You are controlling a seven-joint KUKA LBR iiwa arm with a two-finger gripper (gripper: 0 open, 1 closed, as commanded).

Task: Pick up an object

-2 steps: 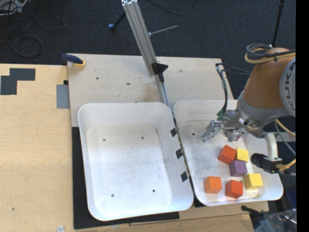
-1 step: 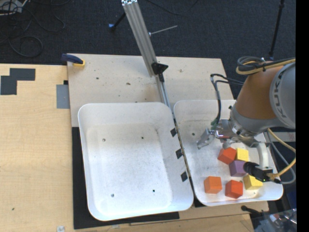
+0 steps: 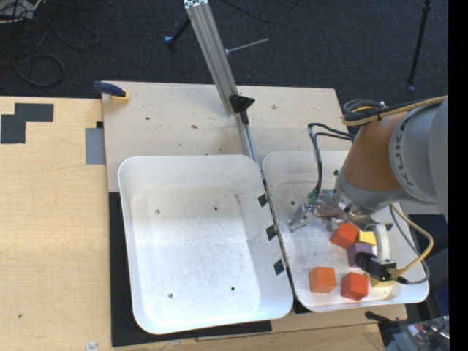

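Orange blocks (image 3: 322, 279) beside end effector (image 3: 301, 216) in right bin (image 3: 285, 174).

Even, fairly bright overhead light; white bins (image 3: 197, 247) near blown out, little glare. Soft shadows under arm (image 3: 395, 159). Dark floor (image 3: 307, 28) underexposed. Low-res, slightly soft all over, speckled grain, no obvious edge distortion.
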